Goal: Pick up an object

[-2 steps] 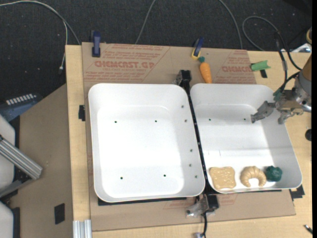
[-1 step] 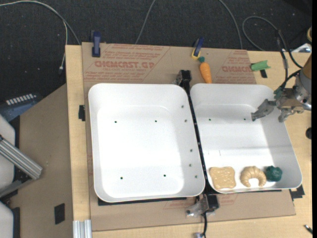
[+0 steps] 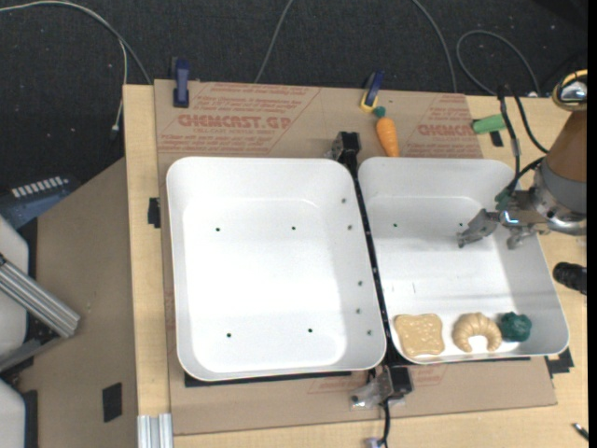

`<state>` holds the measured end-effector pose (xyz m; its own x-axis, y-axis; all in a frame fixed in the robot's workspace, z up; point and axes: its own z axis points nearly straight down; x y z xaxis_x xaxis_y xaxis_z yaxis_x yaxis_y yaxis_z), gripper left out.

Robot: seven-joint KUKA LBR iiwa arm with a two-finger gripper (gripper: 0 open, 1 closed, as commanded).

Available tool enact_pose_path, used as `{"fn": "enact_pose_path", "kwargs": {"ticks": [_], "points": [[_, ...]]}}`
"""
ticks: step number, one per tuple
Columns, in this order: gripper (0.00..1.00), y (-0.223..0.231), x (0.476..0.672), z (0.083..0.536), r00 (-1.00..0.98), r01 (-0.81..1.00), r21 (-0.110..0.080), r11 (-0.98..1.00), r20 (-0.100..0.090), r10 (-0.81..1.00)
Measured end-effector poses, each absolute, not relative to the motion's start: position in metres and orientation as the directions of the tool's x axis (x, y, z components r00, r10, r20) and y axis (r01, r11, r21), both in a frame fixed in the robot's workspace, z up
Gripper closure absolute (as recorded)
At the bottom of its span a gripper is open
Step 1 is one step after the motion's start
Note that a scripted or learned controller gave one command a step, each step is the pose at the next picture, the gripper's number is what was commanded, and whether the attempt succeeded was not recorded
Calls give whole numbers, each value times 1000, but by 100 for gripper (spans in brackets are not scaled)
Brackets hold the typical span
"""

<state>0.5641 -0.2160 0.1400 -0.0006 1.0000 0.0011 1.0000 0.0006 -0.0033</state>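
Observation:
Along the front wall of the right bin (image 3: 438, 185) lie three small objects: a tan toast-shaped piece (image 3: 419, 334), a pale croissant (image 3: 477, 331) and a dark green lump (image 3: 514, 326). My gripper (image 3: 494, 231) hangs over the right side of that bin, well behind those objects. Its fingers (image 3: 476, 228) are spread apart with nothing between them. An orange carrot (image 3: 387, 135) lies on the board behind the right bin, outside it.
The left bin (image 3: 187, 278) sits beside the right one on a cardboard sheet. Blue (image 3: 181, 82) and yellow (image 3: 373, 90) clamps hold the board's back edge, and a green clip (image 3: 489, 124) sits at the back right. Cables run across the dark floor behind.

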Motion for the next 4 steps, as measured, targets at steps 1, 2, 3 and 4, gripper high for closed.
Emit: {"fn": "enact_pose_path", "kwargs": {"ticks": [1, 2, 3, 4], "points": [[0, -215, 563, 87, 0, 1000, -4, 0, 1, 1000], [100, -216, 565, 101, -1, 1000, 2, 1, -1, 1000], [100, -214, 563, 164, 0, 1000, 6, 0, -2, 1000], [100, -212, 563, 227, -1, 1000, 6, 1, -2, 1000]]}}
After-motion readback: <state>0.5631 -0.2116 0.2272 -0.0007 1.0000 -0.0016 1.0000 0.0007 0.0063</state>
